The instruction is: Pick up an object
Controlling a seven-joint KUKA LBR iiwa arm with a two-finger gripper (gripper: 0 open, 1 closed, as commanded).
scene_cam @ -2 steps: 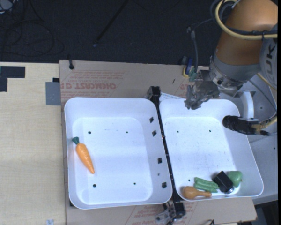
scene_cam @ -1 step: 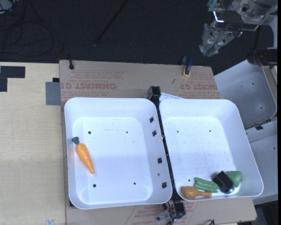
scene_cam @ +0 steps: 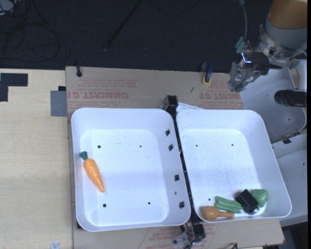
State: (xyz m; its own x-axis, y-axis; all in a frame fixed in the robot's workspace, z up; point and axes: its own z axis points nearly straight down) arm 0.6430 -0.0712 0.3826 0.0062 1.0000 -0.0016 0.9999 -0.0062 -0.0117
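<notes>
One carrot (scene_cam: pixel 94 174) in left bin (scene_cam: pixel 119 119), tip pointing lower right, leafy end upper left.

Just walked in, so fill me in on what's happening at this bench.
The gripper hangs above the bench beyond the right bin, holding nothing visible. A toy carrot lies alone in the left bin. A black block, green pieces and a tan pear-shaped piece crowd the right bin's near corner.

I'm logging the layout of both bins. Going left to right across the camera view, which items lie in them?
Orange toy carrot with a green top in the left white bin → tan pear-shaped toy → long green toy vegetable → small black block → rounded green toy, all in the right white bin.
</notes>
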